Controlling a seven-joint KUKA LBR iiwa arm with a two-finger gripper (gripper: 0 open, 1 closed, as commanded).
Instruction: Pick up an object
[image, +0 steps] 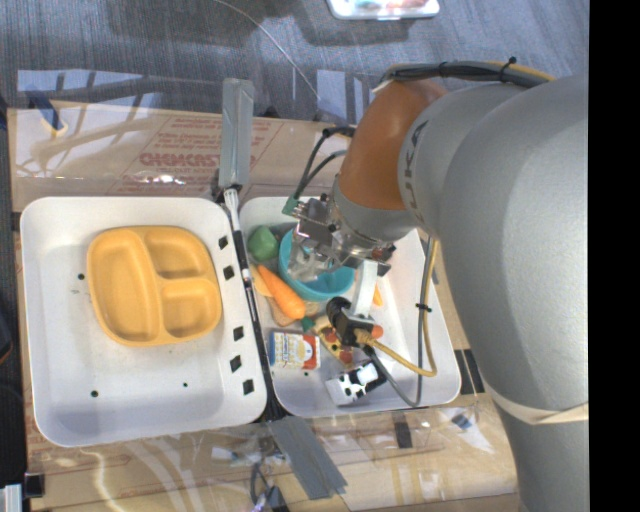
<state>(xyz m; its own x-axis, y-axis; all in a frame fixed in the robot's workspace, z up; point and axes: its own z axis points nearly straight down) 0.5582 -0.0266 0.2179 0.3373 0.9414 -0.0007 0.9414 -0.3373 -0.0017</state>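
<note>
Reaching into the right bin (440, 385), the gripper (322, 250), grip state untellable, hovers over a blue bowl (322, 285); light, rigid, slippery, likely best pinched at its rim.

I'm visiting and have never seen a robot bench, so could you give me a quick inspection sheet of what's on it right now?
Surface: two shallow white bins, left bin and right bin, side by side on a bench.
Job's things: in the right bin, a carrot, a green ball, a blue bowl, a small carton, a black-and-white toy and other small items crowded together.
Clutter: a yellow divided plate lies in the left bin.
Grippers: the gripper is low over the blue bowl; too hidden to judge.
Cables: a yellow cable loops over the right bin; black cables run along the wrist.
Surroundings: cardboard behind the bins, tape in front.
</note>
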